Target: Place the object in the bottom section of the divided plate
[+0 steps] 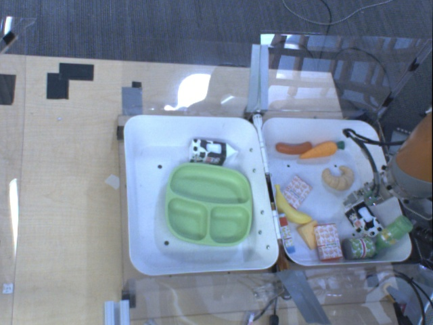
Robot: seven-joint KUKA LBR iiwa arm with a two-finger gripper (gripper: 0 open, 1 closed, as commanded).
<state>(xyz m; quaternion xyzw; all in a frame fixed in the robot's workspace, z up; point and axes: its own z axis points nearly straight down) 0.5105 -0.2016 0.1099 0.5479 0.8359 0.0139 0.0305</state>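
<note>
Your gripper [367, 195] sits low in the right bin [318, 128], at its right side, with the arm coming in over the rim. Whether it's wide or narrow, I cannot tell from here; the wrist hides it. My guess is it's there because the pick comes from this crowded bin. Nearest to it is the small black-and-white carton [360, 219], just beside the gripper on the lower side, possibly touching, but nothing shows it being held. That's likely your object. The green bottle [394, 229] and green can [359, 248] crowd it, so expect a tight pick. The green divided plate [208, 204] waits in the left bin [145, 202], well apart from the gripper, its two small lower sections unfilled. A second cow-print carton [208, 152] lies just above the plate.
</note>
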